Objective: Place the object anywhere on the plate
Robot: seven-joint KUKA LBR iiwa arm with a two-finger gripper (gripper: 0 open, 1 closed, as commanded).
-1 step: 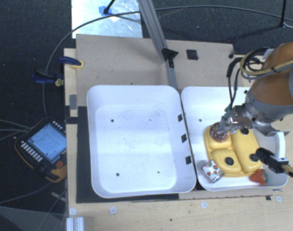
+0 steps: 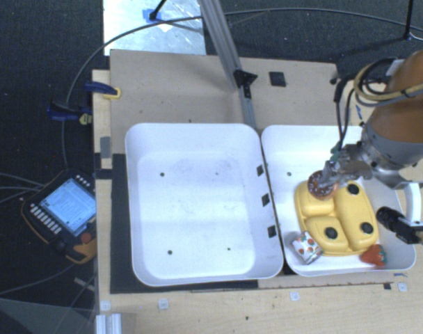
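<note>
1. Right bin, and the arm reaches in from the right, its gripper sitting low over the far left corner of the yellow plate.
2. The plate is a sectioned yellow tray with dark spots in its wells, lying in the near right part of that bin.
3. Right under the gripper there's a small round reddish object, resting on or at the plate's far left corner. That looks like the task's thing, though I'm judging from position alone.
4. Jaws: can't tell. They are a dark blur just beside the object, and whether they are wide, narrow or closed on it is not readable.
5. Handling, as a guess: the object looks small, light and rigid, a toy-like piece with a rounded top. Rounded could mean slippery, so a hold across its widest part from straight above seems safest. No sign that it's fragile.
6. Two more items in the bin: a small patterned cube touching the plate's near left edge, and a red-orange piece at the near right corner, just beside the plate.
7. Hard to make out: whether the reddish object lies fully on the plate or overlaps its rim. The gripper covers part of that corner.
8. The arm's bulk hides the bin's far right side, and a dark fitting crosses near the plate's right edge.
9. Left bin sits alongside on the surface.
</note>
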